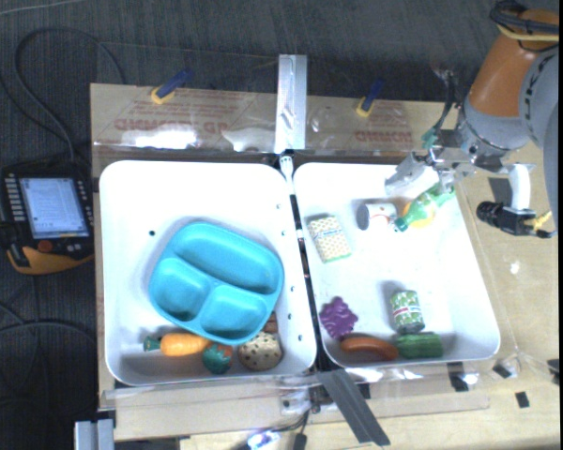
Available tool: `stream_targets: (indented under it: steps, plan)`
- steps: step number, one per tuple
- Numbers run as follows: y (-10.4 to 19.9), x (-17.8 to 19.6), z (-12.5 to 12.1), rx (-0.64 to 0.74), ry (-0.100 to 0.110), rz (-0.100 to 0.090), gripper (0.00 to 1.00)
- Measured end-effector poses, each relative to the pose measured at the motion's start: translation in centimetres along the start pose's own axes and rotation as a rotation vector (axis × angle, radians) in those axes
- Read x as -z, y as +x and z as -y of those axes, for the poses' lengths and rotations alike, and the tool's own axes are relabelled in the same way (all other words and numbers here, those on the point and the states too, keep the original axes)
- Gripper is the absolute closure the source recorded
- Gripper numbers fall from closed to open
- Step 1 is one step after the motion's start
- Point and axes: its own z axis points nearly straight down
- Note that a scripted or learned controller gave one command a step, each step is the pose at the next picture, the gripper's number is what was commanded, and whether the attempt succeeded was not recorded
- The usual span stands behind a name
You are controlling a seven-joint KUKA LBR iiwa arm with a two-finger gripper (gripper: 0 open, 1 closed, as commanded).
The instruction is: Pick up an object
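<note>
Grasp under way in the right white bin (469, 279), lift unproven.

The grey two-finger gripper (415, 184) sits over a small yellow-and-green bottle-like toy (422, 208) at the bin's upper right. Its body hides the toy's top, so I cannot tell if it grips; nothing looks raised yet, so the lift appears left.

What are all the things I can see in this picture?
bins: 2, white, side by side on the bench
tray: 1, blue, left bin
carrot: 1, orange, left bin front
cookie: 1, tan, left bin front
box: 1, pale checked, right bin
grapes: 1 bunch, purple, right bin
can: 1, green, right bin
bottle: 1, green and yellow, right bin back, under the tool
tool: 1, grey, over right bin
</note>
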Motion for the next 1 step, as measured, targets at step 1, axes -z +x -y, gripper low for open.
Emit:
stream_targets:
  steps: [1]
  plan:
    - [-1.93, -6.90, -0.28, -0.104, -0.002, 0.000, 0.00]
